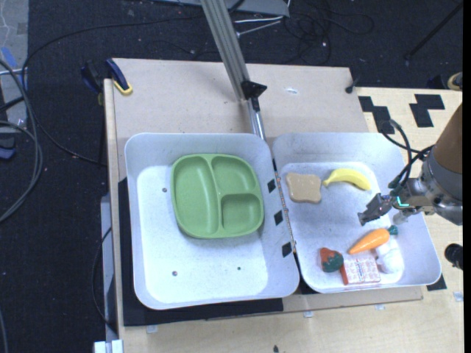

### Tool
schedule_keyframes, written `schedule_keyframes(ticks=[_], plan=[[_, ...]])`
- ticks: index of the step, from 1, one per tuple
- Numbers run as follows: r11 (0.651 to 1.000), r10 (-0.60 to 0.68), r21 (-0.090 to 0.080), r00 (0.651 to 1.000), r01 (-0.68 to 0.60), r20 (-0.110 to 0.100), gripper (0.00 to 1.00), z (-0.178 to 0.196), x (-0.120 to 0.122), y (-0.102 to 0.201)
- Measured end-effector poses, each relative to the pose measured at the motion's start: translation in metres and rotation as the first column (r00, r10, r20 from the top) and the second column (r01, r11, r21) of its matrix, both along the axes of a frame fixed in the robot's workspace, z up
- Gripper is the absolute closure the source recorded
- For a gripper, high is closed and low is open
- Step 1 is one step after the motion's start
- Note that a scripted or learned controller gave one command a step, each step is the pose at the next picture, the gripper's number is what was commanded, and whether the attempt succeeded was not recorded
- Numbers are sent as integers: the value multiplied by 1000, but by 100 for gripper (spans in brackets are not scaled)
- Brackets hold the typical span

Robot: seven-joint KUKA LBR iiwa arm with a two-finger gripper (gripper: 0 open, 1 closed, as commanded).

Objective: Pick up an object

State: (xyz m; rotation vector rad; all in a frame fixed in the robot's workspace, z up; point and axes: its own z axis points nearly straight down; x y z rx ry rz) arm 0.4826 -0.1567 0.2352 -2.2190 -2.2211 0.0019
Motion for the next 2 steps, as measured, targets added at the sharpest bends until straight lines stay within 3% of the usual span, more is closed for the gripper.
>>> schedule_keyframes(ticks=[1,2], plan=[[1000,0,0,1000,0,1,0,0,0,0],[1000,-1,1,1000,1,-2,0,-43,1,4]])
